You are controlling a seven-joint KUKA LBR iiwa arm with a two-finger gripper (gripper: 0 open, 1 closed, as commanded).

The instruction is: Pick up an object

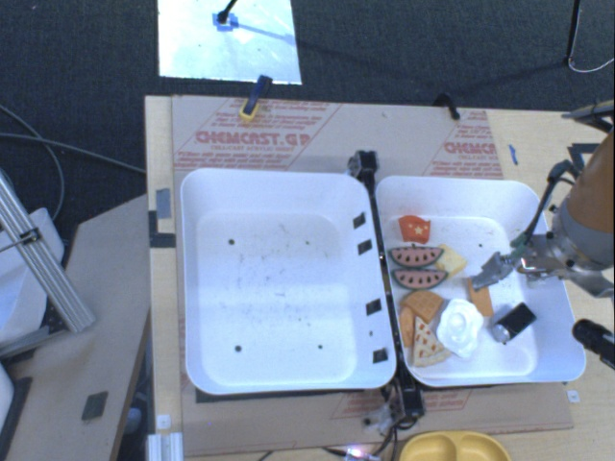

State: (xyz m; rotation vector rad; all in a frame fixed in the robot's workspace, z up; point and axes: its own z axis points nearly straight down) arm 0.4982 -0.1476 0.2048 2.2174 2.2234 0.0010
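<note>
The small orange piece [480, 302], flat and roughly oblong, lies on the floor of the bin nearer the arm [452, 186], just beside a white lump [459, 327] and near two watermelon slices [416, 255]. Nothing looks lifted yet. The gripper [490, 270] hangs just above the piece, and whether it is spread or closed I cannot tell. Grasp and lift seem left to do.
</note>
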